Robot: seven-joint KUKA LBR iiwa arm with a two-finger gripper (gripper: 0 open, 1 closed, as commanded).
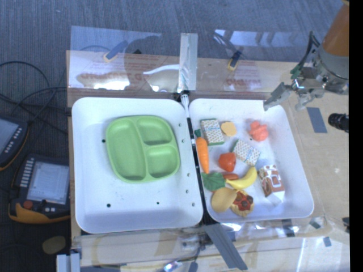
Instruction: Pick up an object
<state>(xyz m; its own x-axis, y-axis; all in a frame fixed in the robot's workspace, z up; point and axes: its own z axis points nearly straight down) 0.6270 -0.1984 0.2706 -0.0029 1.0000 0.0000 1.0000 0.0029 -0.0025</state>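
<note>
Left bin (85, 169) held a green divided tray (143, 147); right bin (298, 169) held the toy food, incl. banana (245, 179) & carrot (202, 154). Approach step, prob.: gripper (290, 93) hovered over right bin's far corner w/ nothing in it, next move needs descent onto one toy. Finger state too small/blurred to tell; arm cut off at the edge.

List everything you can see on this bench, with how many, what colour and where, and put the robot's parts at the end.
Bins: 2, white, side by side on the bench.
Divided plate: 1, green, left bin.
Toy food: about a dozen pieces, mixed colours, right bin.
Carrot: 1, orange, right bin's left edge.
Banana: 1, yellow, right bin, near middle.
Tomato: 1, red, right bin, above the banana.
Handheld controller: 1, grey and orange, floor at left.
Arm: 1, grey with an orange band, top right.
Gripper: 1, above the right bin's far corner.
</note>
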